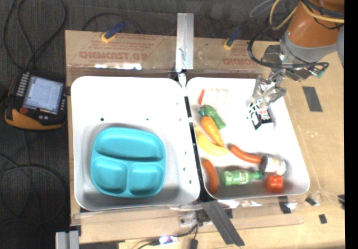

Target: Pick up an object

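As my feed looks down on the counter [327, 130], I start at the far left, where a handheld control pendant [38, 100] with a lit screen lies on the dark floor, apart from the bins. Next comes the left bin [126, 88], which holds a turquoise divided tray [128, 161] sitting toward its near side. A metal post [185, 41] stands upright behind the seam between the two bins. In the right bin [291, 136] I see the candidate objects clustered along the left wall and near side: a carrot [211, 127] with green top, lying just beside a yellow banana [210, 145], then a reddish sausage-shaped piece [210, 174] near the front-left corner, a green bottle [241, 176] lying on its side, a long orange-red chili [245, 154] above it, a small white-capped container [275, 164], and a red tomato [274, 183] at the front right. My claw [263, 109] hangs over the bin's far right part, well apart from that cluster, and I cannot tell whether it is released or clenched, though something small and dark with white marks sits at its tip.
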`<action>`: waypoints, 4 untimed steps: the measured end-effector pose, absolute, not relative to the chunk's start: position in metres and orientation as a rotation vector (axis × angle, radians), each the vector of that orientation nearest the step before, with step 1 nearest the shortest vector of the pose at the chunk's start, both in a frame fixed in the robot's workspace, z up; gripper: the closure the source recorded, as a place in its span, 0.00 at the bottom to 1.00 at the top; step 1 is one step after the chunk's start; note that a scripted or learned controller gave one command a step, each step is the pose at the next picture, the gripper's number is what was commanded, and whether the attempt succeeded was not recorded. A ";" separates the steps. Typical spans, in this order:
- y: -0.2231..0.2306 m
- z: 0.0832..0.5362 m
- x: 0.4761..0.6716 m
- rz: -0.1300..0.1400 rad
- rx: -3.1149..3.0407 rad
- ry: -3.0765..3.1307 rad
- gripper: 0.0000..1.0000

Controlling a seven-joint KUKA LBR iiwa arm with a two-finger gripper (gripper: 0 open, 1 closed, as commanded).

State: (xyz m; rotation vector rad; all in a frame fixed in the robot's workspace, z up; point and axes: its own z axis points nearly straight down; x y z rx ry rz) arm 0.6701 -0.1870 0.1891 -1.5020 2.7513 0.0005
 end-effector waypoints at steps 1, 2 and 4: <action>-0.198 0.218 0.616 0.001 -1.976 2.437 1.00; -0.150 0.203 0.669 0.005 -2.328 2.099 1.00; -0.184 0.121 0.672 -0.047 -2.545 1.820 1.00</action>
